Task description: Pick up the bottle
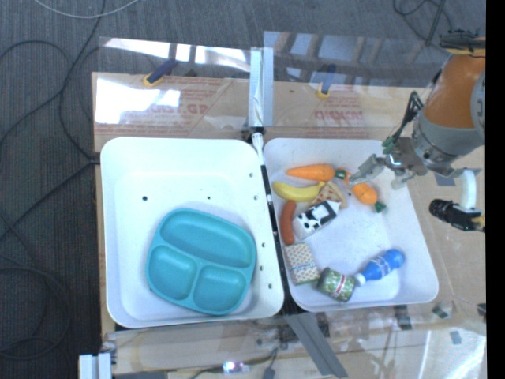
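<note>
Blue-white bottle [382, 266] lying in right bin [422, 243]

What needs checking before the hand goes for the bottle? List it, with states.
1. Bottle in view, lying in the right bin: ok.
2. Space above the bottle free: ok.
3. Clearance beside it: not ok, a can lies against its white end.
4. Hand over the bottle: not ok, it sits over the carrots at the bin's far side.
5. Hand open: cannot tell.
6. Hand carrying nothing: cannot tell.
</note>
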